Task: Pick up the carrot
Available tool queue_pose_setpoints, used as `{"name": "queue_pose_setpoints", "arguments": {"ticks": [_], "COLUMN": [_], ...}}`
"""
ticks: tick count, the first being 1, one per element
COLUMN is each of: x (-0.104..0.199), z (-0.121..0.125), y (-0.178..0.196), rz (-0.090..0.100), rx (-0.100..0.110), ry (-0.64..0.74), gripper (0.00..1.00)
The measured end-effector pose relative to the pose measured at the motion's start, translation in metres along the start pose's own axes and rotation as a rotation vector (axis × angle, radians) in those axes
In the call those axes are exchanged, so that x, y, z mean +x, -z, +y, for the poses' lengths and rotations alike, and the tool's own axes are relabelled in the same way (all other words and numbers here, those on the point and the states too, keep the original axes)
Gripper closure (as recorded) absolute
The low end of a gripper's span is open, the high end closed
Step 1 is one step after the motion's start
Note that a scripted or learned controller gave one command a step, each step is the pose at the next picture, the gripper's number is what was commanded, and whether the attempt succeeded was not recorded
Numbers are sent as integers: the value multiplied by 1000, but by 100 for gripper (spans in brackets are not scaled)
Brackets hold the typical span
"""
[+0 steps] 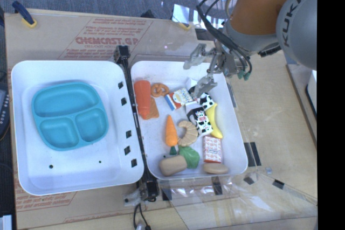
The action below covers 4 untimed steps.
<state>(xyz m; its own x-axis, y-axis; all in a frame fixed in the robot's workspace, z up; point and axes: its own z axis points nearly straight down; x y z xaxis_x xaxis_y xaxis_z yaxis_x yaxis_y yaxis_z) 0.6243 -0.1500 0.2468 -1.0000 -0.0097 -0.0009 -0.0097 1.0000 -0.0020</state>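
The carrot is a small orange cone lying lengthwise near the middle of the right bin, its tip pointing to the far side. It touches a tan curved piece on its right. My gripper hangs over the far right part of that bin, up and to the right of the carrot and well apart from it. Its two fingers are open, with nothing between them.
Around the carrot lie a long red-orange sausage, a pretzel, a cow-patterned carton, a banana, a green vegetable, a red box and a tan lump. The left bin holds a blue divided plate.
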Motion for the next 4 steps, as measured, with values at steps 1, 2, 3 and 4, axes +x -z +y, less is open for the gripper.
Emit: {"name": "queue_pose_setpoints", "arguments": {"ticks": [1,2,3,4], "x": [61,112,111,111], "z": [38,42,43,44], "y": [-146,-152,-142,-142], "rz": [15,-11,-9,-9], "rx": [-7,-1,-2,-2], "ry": [68,-17,-7,-7], "gripper": [0,0,100,0]}}
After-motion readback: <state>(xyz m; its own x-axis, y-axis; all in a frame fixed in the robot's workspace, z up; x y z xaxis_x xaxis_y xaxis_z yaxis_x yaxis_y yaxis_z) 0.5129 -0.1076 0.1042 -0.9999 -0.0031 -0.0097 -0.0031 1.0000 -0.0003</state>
